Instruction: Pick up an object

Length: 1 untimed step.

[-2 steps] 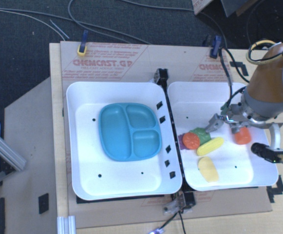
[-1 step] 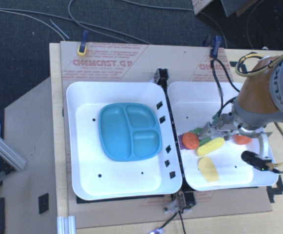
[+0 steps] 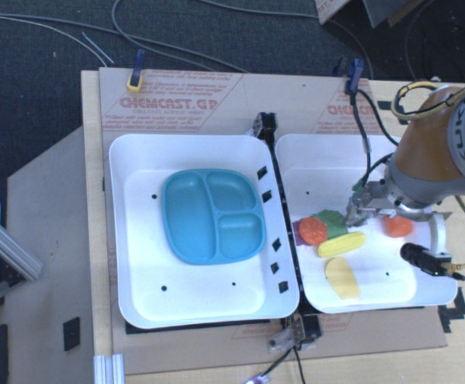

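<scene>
Nearest the camera, at about five o'clock in the right bin [image 3: 376,298], lies a flat yellow piece [image 3: 342,278], and just above it a yellow banana-shaped piece [image 3: 342,244] slants across the floor. Beside that, toward nine o'clock, sits a red round piece [image 3: 313,231], touching or nearly touching a green piece [image 3: 329,219] that lies partly under the tool. An orange-red piece [image 3: 398,226] rests at three o'clock of the cluster, half covered by the arm. The gripper [image 3: 363,208] hangs low over the green piece and the banana's upper end, but its tip is too small and cluttered to read, so whether it is released or clenched I cannot tell, and nothing is plainly caught in it. My judgement is that the reach-and-descend step is in hand, with the lift not yet made. The next move calls for a firm close on one piece, likely the green or the banana, then a straight rise clear of its neighbours. Farther off, at nine o'clock, the left bin [image 3: 136,286] holds a blue divided tray [image 3: 214,214].
</scene>
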### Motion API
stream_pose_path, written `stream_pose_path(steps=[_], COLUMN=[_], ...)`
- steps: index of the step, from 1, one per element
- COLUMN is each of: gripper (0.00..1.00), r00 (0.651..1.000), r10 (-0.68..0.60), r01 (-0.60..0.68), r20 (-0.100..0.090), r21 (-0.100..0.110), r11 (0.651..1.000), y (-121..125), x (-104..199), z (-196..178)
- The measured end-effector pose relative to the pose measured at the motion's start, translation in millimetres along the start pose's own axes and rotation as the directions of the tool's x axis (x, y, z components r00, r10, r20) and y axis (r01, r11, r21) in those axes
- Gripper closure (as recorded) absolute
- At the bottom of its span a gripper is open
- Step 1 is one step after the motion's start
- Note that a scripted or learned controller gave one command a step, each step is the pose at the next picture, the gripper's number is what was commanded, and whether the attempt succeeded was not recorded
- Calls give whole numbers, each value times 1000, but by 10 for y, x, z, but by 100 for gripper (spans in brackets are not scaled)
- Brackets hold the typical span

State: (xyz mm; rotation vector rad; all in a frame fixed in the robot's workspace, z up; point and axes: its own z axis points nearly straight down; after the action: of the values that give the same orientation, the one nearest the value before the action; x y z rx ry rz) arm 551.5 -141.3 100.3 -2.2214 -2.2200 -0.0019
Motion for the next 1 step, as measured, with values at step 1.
stream_pose_path(steps=[1], gripper=[100], r00=[1000], r10=[-2], r01=[2], r20=[3], r21=[-5], r11=[1000], y=[97], x=[58], z=[-508])
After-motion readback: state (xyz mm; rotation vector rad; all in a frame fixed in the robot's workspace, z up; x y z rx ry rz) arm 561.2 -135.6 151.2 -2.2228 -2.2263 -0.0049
